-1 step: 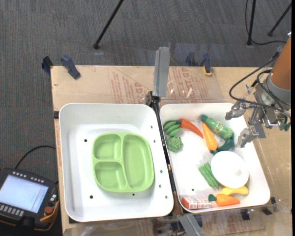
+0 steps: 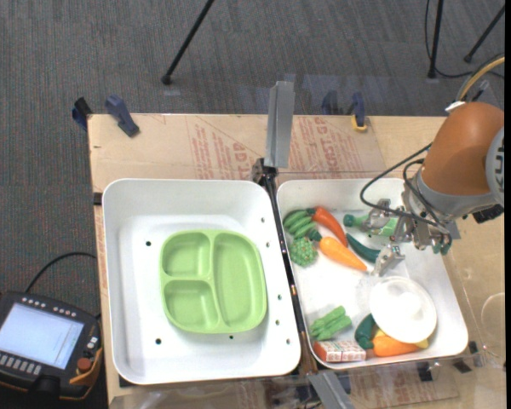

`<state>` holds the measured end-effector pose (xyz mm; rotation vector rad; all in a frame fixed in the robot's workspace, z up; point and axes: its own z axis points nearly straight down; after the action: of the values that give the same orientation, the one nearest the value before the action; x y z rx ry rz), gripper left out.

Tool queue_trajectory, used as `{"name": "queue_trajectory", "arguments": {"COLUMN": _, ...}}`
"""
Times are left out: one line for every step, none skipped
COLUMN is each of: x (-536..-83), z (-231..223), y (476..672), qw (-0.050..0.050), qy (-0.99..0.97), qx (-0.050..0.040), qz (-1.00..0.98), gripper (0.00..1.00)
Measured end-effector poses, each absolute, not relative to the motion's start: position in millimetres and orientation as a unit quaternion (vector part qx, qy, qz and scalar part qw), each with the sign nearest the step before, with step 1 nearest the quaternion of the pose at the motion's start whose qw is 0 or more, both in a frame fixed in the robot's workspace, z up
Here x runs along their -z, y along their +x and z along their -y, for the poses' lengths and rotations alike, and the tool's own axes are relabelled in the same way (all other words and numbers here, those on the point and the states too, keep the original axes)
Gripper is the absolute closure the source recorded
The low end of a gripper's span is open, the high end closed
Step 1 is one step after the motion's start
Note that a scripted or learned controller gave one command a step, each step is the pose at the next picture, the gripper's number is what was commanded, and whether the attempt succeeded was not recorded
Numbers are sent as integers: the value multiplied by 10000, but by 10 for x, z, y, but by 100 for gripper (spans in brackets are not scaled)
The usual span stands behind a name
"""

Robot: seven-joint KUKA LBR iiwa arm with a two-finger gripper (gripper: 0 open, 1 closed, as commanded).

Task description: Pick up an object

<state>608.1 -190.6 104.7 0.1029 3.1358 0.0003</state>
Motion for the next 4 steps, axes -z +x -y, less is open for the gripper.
{"name": "queue_trajectory", "arguments": {"x": -906, "z": 1073, "y": 5749, "qw": 19, "qy": 1158, "qx": 5, "qz": -9933, "gripper": 0}}
{"name": "queue_trajectory", "arguments": {"x": -872, "z": 817, "y": 5903, "qw": 1, "qy": 1451, "qx": -6, "qz": -9894, "gripper": 0}}
{"name": "queue_trajectory", "arguments": {"x": -872, "z": 797, "y": 5876, "qw": -6, "qy": 1479, "qx": -3, "qz": -9890, "gripper": 0}}
{"name": "queue_trajectory", "arguments": {"x": -872, "z": 848, "y": 5614, "qw": -10, "qy": 2443, "qx": -3, "qz": -9697, "gripper": 0}}
